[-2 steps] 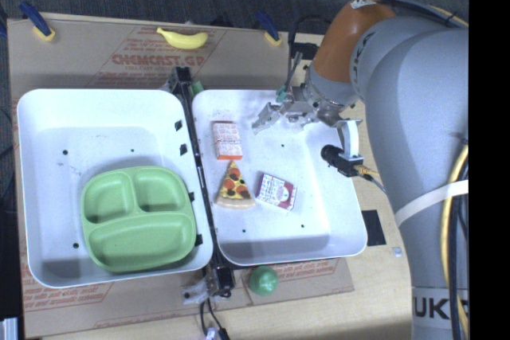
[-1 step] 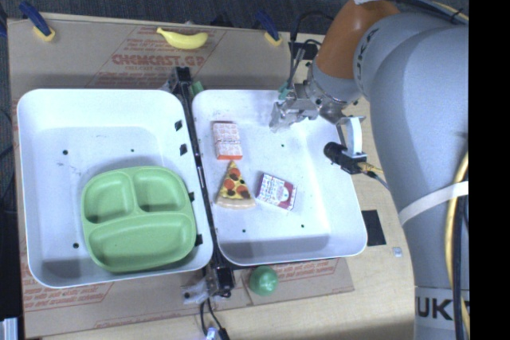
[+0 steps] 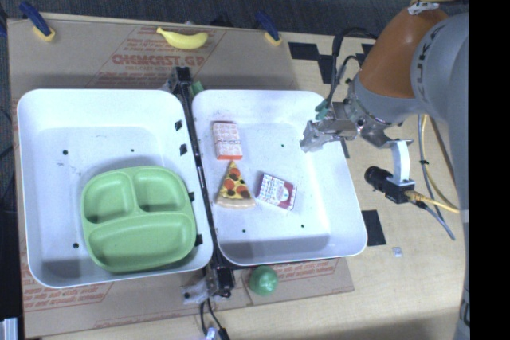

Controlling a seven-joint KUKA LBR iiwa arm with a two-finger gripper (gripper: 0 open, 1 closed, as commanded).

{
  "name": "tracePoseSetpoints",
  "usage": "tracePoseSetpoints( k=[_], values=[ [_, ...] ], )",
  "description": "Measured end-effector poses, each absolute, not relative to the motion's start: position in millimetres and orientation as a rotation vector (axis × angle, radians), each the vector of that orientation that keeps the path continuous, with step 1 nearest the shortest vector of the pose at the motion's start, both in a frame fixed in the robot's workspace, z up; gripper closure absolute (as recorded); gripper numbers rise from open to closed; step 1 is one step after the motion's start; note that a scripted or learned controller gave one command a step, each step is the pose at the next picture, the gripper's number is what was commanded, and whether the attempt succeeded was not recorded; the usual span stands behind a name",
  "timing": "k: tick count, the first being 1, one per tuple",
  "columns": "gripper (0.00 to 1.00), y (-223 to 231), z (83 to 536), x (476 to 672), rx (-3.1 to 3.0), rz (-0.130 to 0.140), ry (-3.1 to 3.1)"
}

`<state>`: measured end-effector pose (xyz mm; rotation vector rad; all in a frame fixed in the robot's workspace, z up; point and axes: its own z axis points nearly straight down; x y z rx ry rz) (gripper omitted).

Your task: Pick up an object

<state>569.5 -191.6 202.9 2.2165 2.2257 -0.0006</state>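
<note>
Gripper (image 3: 312, 138) at right bin (image 3: 339, 231) right edge, finger state cannot tell; nothing visibly held. Targets pizza slice (image 3: 234, 187), red packet (image 3: 276, 192), striped block (image 3: 226, 139) lie flat mid-bin, close together. Risk: fingers slide over flat items, or nudge neighbour

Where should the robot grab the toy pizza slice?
Probably from straight above, pinching the pizza slice across its two slanted sides near the middle. It lies flat in the right bin, its tip pointing away from the camera, with open floor on both sides for the gripper.
</note>
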Motion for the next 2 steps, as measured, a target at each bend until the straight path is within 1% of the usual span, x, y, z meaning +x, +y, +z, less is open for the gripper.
tracePoseSetpoints(
  k=[1,2],
  values=[
    [1.00,-187,214,535.5,2.217,-0.003,2.229],
    [1.00,-167,228,505.4,2.217,-0.003,2.229]
  ],
)
